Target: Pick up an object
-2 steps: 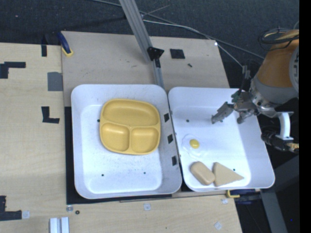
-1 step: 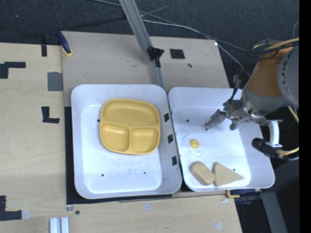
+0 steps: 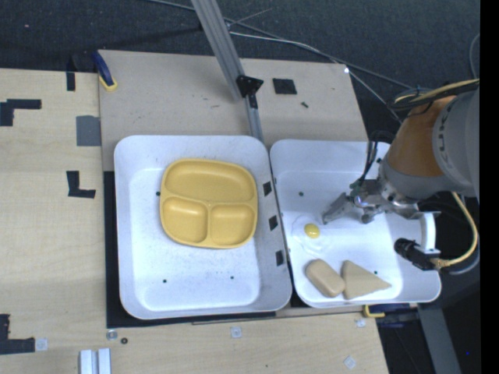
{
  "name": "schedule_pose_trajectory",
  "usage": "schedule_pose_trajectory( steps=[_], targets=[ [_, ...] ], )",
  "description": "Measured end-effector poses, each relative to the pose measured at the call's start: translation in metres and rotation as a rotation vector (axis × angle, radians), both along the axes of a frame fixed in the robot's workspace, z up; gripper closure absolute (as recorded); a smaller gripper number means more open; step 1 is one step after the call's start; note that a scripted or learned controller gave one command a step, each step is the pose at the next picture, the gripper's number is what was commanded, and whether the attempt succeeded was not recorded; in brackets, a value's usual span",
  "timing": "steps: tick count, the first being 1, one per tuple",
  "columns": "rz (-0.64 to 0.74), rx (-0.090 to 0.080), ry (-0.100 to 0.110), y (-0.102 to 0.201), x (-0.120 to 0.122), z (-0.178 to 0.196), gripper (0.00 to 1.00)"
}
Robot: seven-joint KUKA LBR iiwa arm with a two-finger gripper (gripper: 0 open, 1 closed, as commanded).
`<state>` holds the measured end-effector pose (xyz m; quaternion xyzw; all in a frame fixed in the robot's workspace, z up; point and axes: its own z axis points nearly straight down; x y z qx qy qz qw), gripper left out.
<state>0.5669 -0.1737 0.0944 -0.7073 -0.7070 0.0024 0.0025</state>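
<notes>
In the right bin [image 3: 312,158] lie three things: a small yellow ball [image 3: 312,231] near the middle left, a tan rounded block [image 3: 323,277] at the front, and a tan wedge [image 3: 362,280] beside it. My gripper [image 3: 348,209] hangs low over the right bin, to the right of and a little behind the yellow ball. Its two grey fingers [image 3: 335,210] are spread apart, with nothing between them. The grey arm with its orange band [image 3: 413,142] comes in from the right.
The left bin [image 3: 140,287] holds a yellow three-compartment plate [image 3: 209,202]. A grey metal pole [image 3: 226,49] slants down to the divide between the bins. Black cables run by the right bin's far right edge.
</notes>
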Motion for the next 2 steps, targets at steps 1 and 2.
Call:
schedule_pose_trajectory(
  steps=[1,2],
  targets=[
    [0.002,-0.002,-0.008,0.0,0.001,-0.008,0.0],
    [0.002,-0.004,-0.015,0.0,0.003,0.005,1.0]
  ],
)
